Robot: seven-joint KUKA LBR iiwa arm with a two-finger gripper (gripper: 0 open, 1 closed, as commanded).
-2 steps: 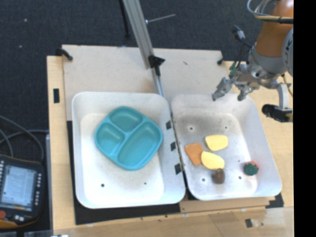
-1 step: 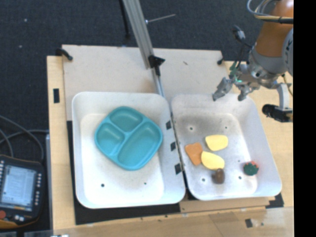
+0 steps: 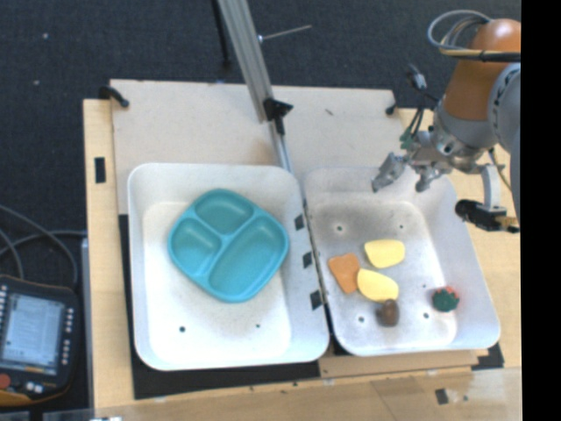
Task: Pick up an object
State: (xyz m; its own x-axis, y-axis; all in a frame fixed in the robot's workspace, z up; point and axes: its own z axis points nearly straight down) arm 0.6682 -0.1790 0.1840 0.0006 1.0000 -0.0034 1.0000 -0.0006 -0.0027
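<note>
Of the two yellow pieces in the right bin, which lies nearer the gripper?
The upper yellow piece, toward the gripper; the other yellow piece lies below it, beside the orange piece.

Tray (image 3: 229, 245) in left bin (image 3: 145, 340) (five small objects (image 3: 377, 283) in right bin (image 3: 478, 323))

A single fixed camera looks down on the counter (image 3: 197, 117) from above at a slant, far enough off to take in both white bins whole. The left bin (image 3: 149, 323) lies near the frame's middle and the right bin (image 3: 473, 318) beside it, toward the right edge. The far side of the counter sits toward the top, where dark floor (image 3: 105, 24) shows beyond it. The arm (image 3: 478, 82) enters from the right, at the upper corner.
</note>
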